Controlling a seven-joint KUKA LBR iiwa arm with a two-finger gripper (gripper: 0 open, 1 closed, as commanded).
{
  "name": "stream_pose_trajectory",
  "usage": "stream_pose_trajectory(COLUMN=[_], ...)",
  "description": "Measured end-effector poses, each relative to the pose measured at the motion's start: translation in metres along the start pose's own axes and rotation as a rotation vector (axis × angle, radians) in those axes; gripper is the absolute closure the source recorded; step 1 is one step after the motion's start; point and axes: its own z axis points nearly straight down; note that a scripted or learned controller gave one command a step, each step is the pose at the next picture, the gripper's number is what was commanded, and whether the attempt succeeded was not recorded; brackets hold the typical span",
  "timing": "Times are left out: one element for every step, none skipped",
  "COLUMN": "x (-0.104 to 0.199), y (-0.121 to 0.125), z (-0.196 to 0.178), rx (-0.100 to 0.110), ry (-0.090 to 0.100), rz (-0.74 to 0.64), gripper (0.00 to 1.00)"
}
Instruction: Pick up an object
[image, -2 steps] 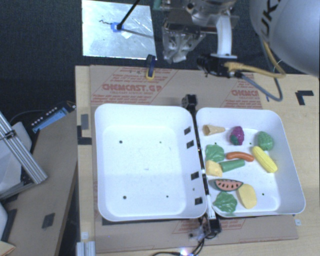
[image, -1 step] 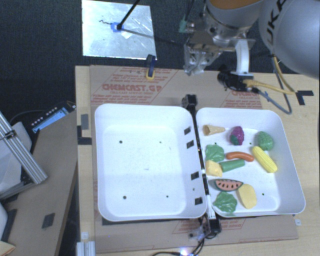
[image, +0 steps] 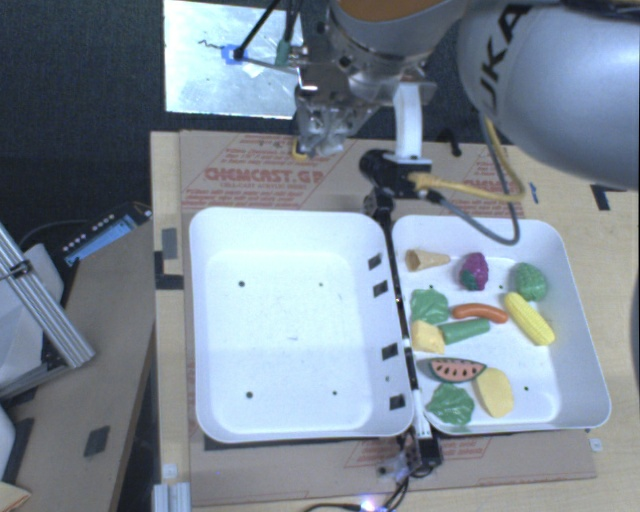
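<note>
The right bin (image: 585, 385) holds several toy foods: a tan cone (image: 427, 260), purple grapes (image: 474, 270), a green broccoli (image: 528, 282), a yellow corn cob (image: 528, 318), an orange carrot (image: 480, 312), a green pod (image: 465, 330), a watermelon slice (image: 457, 370), a yellow lump (image: 494, 392) and green leafy pieces (image: 450, 404). My gripper (image: 320, 128) hangs high at the top of the view, over the cardboard behind the left bin's (image: 215, 330) far edge. It is well away from the foods, and nothing shows in it.
The grey arm and its orange band fill the top right. A yellow cable (image: 470, 190) and a grey cable run over the right bin's back edge. A black hinge strip (image: 400, 330) joins the bins. A metal rail (image: 45, 310) lies at the left.
</note>
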Motion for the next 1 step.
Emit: stream_pose_trajectory(x=[0.0285], y=[0.0065], z=[-0.0964], rx=[-0.008], ry=[0.001], rz=[0.006], gripper=[1.00])
